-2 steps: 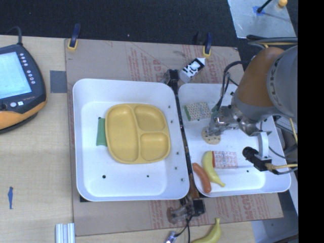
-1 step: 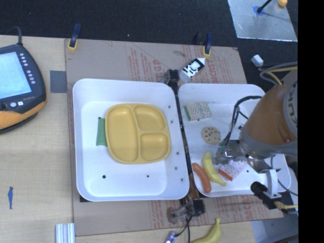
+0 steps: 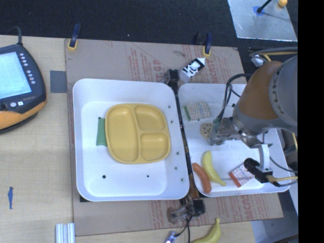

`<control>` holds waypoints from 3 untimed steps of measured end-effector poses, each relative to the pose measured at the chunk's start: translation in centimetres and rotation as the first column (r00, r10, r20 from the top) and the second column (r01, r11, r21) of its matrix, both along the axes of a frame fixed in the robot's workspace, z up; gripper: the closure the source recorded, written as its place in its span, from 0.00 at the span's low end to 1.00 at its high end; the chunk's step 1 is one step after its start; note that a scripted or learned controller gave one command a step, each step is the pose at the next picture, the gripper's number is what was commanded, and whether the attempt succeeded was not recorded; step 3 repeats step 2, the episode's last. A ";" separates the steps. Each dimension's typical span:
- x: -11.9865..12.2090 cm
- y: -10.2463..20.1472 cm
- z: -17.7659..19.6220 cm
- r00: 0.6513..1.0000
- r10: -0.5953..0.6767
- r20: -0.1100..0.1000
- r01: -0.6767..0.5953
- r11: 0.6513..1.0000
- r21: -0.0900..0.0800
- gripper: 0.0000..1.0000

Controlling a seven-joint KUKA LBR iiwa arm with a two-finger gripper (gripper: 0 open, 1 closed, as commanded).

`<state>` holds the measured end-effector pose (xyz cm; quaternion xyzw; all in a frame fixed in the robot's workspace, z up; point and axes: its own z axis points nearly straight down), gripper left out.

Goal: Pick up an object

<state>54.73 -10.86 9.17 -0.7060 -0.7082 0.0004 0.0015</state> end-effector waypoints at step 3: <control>10.9 -0.8 1.6 1.000 0.002 0.001 -0.002 1.000 -0.001 0.00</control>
